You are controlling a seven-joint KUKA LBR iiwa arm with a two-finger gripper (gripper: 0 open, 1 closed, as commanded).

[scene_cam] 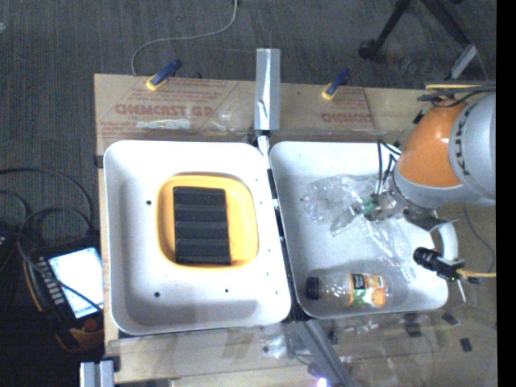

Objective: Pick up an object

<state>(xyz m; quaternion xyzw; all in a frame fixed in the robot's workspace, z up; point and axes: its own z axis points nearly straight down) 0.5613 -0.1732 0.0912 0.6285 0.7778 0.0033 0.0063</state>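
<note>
Two shallow white plastic bins sit side by side on a pale wooden bench top. The left bin holds a yellow rounded-square tray with a black ribbed insert, lying flat near the bin's middle, a little toward its far edge.

The right bin carries two things. A sheet of crumpled clear plastic wrap spreads across the bin's middle and trails toward its right side. A clear plastic bottle with a black cap and an orange-and-white label lies on its side along the bin's near edge, cap pointing toward the left bin, well apart from the yellow tray and just beside the lower fringe of the wrap.

The grey arm with the orange band reaches over the right bin's right edge. The gripper is low over the bin's right-middle, at the crumpled wrap; whether it touches the wrap is unclear. How the jaws stand cannot be told from this view, as the wrist and the glare of the plastic hide them.

Two blue-and-yellow clamps grip the bench's far edge, and an upright grey metal post stands between the bins at that edge.
</note>
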